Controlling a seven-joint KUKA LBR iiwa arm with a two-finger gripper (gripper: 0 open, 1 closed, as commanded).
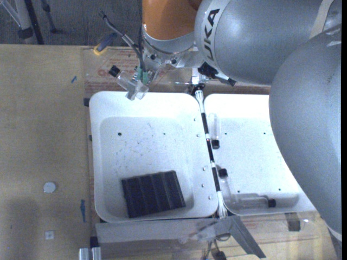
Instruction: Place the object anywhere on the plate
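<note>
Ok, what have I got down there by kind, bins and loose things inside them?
White bins: 2 (left, right)
Dark ribbed slabs: 1, in the left bin
Clear tubes with a black end: 1, in the right bin
Total: 4

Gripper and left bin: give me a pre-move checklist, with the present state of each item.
1. Gripper located: ok, it hangs over the far rim of the left bin.
2. Something between the fingers: cannot tell, the tip is small and blurred.
3. Dark ridged slab in place: ok, it lies flat in the near part of the left bin.
4. Gripper above the slab: not ok, the slab lies well nearer the camera than the gripper.
5. Way between them free: ok, bare bin floor lies between.
6. Right bin visible: not ok, the arm covers part of it.
</note>
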